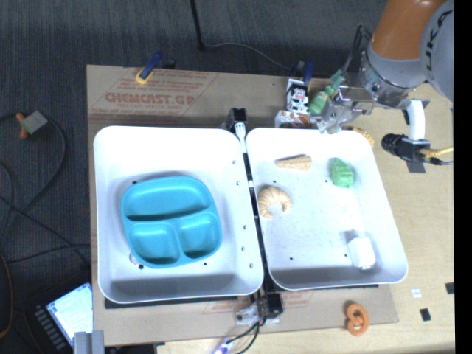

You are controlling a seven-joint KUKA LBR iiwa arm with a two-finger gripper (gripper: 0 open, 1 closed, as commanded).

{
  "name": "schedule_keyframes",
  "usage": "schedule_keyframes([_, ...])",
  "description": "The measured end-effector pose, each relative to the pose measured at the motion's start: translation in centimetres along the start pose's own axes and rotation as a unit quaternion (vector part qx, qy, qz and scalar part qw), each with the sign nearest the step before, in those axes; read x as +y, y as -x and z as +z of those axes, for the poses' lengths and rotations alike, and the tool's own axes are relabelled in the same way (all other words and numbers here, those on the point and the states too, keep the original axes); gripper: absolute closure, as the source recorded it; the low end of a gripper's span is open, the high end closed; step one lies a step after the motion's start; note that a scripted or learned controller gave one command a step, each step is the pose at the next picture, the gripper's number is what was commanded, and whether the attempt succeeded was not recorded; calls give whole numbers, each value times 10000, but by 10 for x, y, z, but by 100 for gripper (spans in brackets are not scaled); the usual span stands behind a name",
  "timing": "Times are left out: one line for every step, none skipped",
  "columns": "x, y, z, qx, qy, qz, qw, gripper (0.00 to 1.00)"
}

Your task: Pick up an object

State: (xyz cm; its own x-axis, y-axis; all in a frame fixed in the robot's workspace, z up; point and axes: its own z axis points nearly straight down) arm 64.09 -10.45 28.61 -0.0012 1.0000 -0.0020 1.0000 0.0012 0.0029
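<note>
hand (330, 118) hovers at 12 o'clock of right bin (383, 220), grip state we cannot tell. green toy (341, 172) looks light, soft; we'd pinch its middle.

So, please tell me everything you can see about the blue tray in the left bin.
The blue tray is a light blue divided plate, seemingly smooth plastic, with rounded corners. It has three compartments: one long section at the far side and two smaller ones nearer the camera. It lies flat and right side up, slightly turned, in the middle of the left bin, resting on the bin's floor. Nothing lies in it.
</note>
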Motion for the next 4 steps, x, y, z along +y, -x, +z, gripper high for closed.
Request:
schedule_keyframes([-7, -62, 77, 9, -27, -3, 10000, 100])
schedule_keyframes([-60, -127, 69, 8, -25, -3, 10000, 100])
schedule_keyframes([-114, -156, 58, 7, -26, -1, 10000, 100])
schedule_keyframes([-150, -205, 57, 8, -27, -4, 10000, 100])
